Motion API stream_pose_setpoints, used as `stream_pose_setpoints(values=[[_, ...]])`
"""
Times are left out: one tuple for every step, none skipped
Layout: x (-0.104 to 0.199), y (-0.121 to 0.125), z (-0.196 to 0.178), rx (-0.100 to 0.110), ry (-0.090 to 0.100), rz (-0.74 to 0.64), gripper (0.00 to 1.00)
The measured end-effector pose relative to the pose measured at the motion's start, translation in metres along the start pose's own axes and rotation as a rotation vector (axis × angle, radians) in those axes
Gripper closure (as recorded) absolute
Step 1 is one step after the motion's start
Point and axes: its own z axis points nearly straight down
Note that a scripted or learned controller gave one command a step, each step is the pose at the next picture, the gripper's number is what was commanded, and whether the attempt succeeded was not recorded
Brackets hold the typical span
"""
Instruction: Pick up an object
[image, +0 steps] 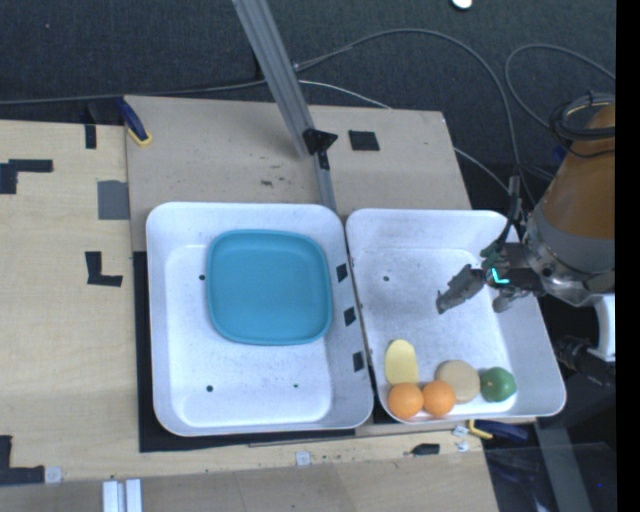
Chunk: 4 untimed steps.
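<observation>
My end effector (452, 293) hangs over the bare middle of the right-hand shallow white bin (420, 225), dark fingers a little apart with nothing between them. Everything worth grabbing lies nearer to me, along that bin's near rim: a pale yellow oblong fruit (401, 361) just left of straight below, two round orange fruits (421, 399), a tan potato-like lump (458, 377), a small green ball (497, 383). The yellow one looks closest, its long axis running near-to-far.

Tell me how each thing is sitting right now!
Blue plate: lying flat in the left bin.
Yellow fruit, two oranges, tan piece, green ball: clustered together at the right bin's near edge.
Gripper: above the right bin, holding nothing.
</observation>
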Motion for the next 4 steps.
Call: stream_pose_setpoints(values=[[0.0,0.0,0.0,0.0,0.0,0.0,0.0],[0.003,0.008,0.057,0.005,0.0,0.0,0.0],[0.005,0.011,0.119,0.006,0.001,0.0,0.0],[0.005,0.016,0.164,0.005,0.0,0.0,0.0]])
